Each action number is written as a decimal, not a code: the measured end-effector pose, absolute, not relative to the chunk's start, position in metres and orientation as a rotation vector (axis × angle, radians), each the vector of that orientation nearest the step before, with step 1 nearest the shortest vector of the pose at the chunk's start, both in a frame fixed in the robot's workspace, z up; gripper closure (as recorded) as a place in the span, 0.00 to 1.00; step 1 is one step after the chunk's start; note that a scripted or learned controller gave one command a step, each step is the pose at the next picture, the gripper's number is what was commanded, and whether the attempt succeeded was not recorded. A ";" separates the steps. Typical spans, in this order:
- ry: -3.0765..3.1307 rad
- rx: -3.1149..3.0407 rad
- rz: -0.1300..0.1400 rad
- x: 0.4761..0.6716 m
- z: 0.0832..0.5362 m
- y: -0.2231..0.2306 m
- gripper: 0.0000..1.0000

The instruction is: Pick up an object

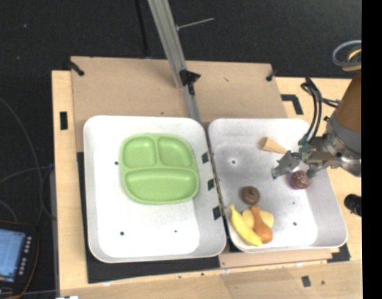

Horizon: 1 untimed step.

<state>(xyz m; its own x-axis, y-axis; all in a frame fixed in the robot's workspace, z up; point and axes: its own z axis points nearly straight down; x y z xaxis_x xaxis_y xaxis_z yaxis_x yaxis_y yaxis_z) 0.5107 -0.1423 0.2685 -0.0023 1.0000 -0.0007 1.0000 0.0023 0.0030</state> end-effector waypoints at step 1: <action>2.220 2.218 0.003 0.511 0.269 -0.142 0.00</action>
<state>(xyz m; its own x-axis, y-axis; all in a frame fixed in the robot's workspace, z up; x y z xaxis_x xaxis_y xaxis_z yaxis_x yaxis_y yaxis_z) 0.5107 -0.1424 0.2686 -0.0009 1.0000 -0.0007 1.0000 0.0009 0.0033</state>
